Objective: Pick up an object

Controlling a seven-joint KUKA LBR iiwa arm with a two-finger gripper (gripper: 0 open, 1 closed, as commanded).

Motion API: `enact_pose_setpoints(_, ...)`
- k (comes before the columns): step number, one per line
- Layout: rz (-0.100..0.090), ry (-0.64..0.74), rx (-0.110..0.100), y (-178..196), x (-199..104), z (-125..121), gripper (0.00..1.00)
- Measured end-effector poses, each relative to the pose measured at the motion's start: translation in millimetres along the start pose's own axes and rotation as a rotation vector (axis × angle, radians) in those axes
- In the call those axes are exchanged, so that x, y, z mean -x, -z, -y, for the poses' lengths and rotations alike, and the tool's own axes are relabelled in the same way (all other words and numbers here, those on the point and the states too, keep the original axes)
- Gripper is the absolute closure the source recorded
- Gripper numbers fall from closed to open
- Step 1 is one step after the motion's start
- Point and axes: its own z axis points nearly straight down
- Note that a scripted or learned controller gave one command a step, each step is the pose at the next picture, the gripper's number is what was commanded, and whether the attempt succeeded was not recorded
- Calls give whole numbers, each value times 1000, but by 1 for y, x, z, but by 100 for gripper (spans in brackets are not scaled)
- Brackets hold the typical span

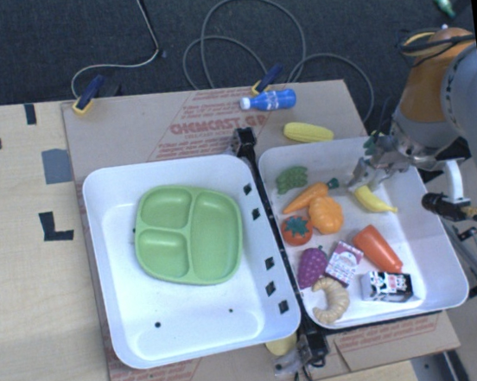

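Cardboard-topped bench, two white bins; left bin w/ green divided plate; right bin full of toy food; gripper at 2 o'clock of right bin, just above yellow banana; finger gap can't tell, nothing seen held; orange carrot at 9 o'clock of banana.

Pincer finger gap indiscernible

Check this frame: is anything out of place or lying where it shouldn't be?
Yes. A small blue bottle and a yellow corn cob lie on the cardboard behind the right bin, outside both bins. The other toys sit inside that bin, and the green divided plate lies flat in the left bin.
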Motion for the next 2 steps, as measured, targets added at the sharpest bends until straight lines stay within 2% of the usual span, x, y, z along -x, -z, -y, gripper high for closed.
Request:
enact_pose_setpoints(1,-3,2,4,45,-33,8,100)
enact_pose_setpoints(2,-5,8,2,61,-111,-3,100)
